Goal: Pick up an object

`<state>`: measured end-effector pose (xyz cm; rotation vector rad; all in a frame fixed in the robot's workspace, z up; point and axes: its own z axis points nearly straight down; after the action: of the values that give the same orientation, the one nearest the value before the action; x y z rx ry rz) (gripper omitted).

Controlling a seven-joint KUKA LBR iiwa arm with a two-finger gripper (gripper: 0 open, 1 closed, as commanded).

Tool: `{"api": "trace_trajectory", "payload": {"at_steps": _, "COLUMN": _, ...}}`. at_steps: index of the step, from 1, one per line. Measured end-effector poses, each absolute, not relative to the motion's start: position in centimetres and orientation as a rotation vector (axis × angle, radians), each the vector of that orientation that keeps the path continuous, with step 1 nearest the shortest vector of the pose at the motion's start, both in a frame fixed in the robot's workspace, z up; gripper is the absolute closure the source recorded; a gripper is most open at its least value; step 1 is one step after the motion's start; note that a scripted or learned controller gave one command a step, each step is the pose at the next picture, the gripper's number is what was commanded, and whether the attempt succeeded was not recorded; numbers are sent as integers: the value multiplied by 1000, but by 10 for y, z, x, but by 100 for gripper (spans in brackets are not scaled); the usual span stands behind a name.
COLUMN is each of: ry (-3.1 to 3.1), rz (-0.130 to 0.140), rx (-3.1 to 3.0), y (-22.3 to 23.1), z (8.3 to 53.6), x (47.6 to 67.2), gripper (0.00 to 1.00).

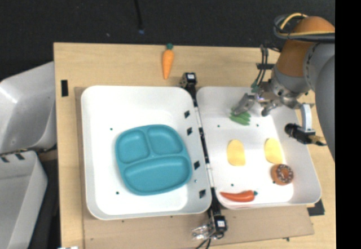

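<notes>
Arm: grey with an orange band, reaching in from the right over the far part of the right bin (pixel 299 189)
Gripper (pixel 255 106): low over the far end of the right bin, fingers spread a little, one to each side; nothing visibly clamped between them
Green object (pixel 241 118): small and leafy-looking, lying on the bin floor just beside and under the left fingertip; whether the finger touches it I cannot tell
Yellow pieces: two, one (pixel 236 152) near the middle of the right bin, the other (pixel 273 150) to its right, apart from each other
Brown round item (pixel 281 173): near the yellow piece on the right, toward the near edge
Red chili (pixel 238 196): lying along the near wall of the right bin
Left bin (pixel 96 129): holds a blue divided plate (pixel 152 158) with three compartments
Carrot (pixel 167 61): on the wooden bench (pixel 113 62) beyond the bins, outside both
</notes>
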<state>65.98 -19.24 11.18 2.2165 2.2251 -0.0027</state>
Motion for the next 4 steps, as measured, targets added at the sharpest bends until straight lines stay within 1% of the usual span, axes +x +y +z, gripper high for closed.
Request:
{"api": "trace_trajectory", "payload": {"at_steps": 1, "ry": 2225, "rz": -2, "rx": 2214, "y": -194, "z": 102, "x": 660, "gripper": 0}}
{"api": "trace_trajectory", "payload": {"at_steps": 2, "ry": 2224, "rz": -1, "rx": 2208, "y": -195, "z": 114, "x": 661, "gripper": 100}}
{"api": "trace_trajectory", "payload": {"at_steps": 3, "ry": 2220, "rz": 6, "rx": 2211, "y": -200, "z": 179, "x": 665, "gripper": 100}}
{"api": "trace_trajectory", "payload": {"at_steps": 4, "ry": 2222, "rz": 5, "rx": 2213, "y": -195, "z": 226, "x": 666, "gripper": 100}}
